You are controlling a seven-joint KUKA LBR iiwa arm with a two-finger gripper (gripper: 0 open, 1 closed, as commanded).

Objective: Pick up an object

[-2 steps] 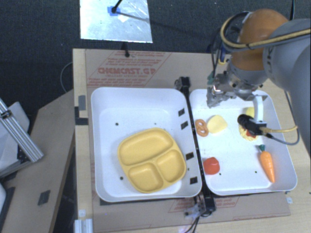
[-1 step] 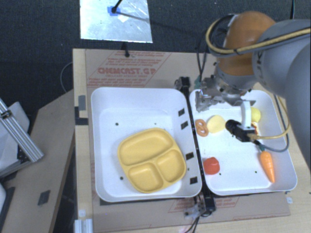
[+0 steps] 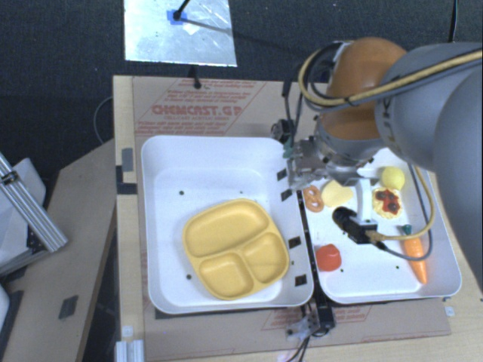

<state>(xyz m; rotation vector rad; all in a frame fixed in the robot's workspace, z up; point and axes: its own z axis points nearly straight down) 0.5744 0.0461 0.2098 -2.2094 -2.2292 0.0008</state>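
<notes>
Pretzel (image 3: 312, 198) lies at the left edge of the right bin (image 3: 444, 271), just beside the wall between the two bins. You see the gripper (image 3: 305, 176) hanging close above it, but you cannot tell whether it is apart or closed. Beside it sits a pale yellow piece (image 3: 338, 194), with a lemon (image 3: 392, 177), a carrot (image 3: 416, 259) and a red toy (image 3: 328, 257) nearby. Your left bin (image 3: 173, 179) holds a yellow divided tray (image 3: 235, 247).

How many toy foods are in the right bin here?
6: pretzel and yellow wedge by the gripper, lemon and pizza slice rightward, red piece at the front wall, carrot front right. The arm may hide more.
</notes>
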